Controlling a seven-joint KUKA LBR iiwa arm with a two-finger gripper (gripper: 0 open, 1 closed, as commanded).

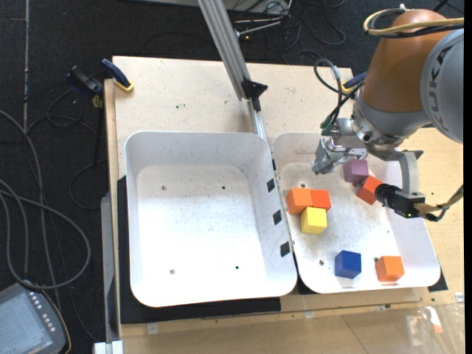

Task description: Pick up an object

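My gripper (325, 161) hangs over the back of the right bin (413, 257), its grey fingers pointing down toward the bin floor with nothing visible between them. A purple block (356, 170) lies just to its right, and beside that a red-orange block (368, 189). In front of the gripper sit two orange blocks (308, 199) side by side, with a yellow cube (314, 219) touching them on the near side. A blue cube (348, 264) and another orange cube (389, 268) rest near the bin's front edge.
The left bin (199, 220) lies beside the right one, sharing a raised middle wall with black marks. A slanted metal bar (225, 39) reaches down to the bins' back edge. A blue and yellow clamp (103, 80) sits at the bench's back left corner.
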